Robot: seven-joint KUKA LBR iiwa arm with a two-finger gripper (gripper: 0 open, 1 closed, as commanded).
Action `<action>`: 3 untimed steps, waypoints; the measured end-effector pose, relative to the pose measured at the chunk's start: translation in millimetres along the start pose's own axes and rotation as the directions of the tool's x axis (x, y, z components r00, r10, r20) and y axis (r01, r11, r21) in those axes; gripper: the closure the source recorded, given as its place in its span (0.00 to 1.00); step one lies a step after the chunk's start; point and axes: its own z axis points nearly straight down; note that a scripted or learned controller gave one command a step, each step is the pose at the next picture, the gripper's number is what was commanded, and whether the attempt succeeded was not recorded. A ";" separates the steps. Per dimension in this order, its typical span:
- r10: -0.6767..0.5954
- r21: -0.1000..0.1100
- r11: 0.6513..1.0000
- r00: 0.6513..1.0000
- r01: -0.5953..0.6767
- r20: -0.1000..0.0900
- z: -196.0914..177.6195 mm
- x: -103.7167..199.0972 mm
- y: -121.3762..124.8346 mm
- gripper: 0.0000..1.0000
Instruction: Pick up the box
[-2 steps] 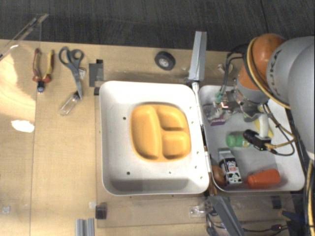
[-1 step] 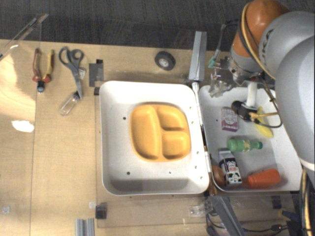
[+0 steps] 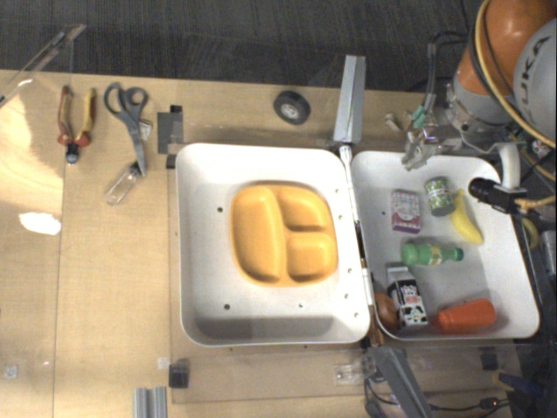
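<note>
You have the tray (image 3: 283,233) mid left bin (image 3: 209,312); right bin (image 3: 513,312) holds box (image 3: 406,210) centre, carton (image 3: 407,296) near-left corner.

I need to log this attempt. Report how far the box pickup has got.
Done: nothing yet. The box lies flat in the right bin, beside the can and above the green bottle. In hand: the gripper hangs over the bin's upper rim, apart from the box, with nothing between its fingers. Left: moving over the box, descending, grasping, lifting.

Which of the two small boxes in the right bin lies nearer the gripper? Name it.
The pink-purple box, lying near the bin's middle, nearer the gripper. The black-and-white carton sits at the bin's near edge, beside the orange carrot.
</note>
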 end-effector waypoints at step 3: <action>0.075 0.000 0.997 0.997 -0.075 0.000 140.6 -29.5 -13.1 0.00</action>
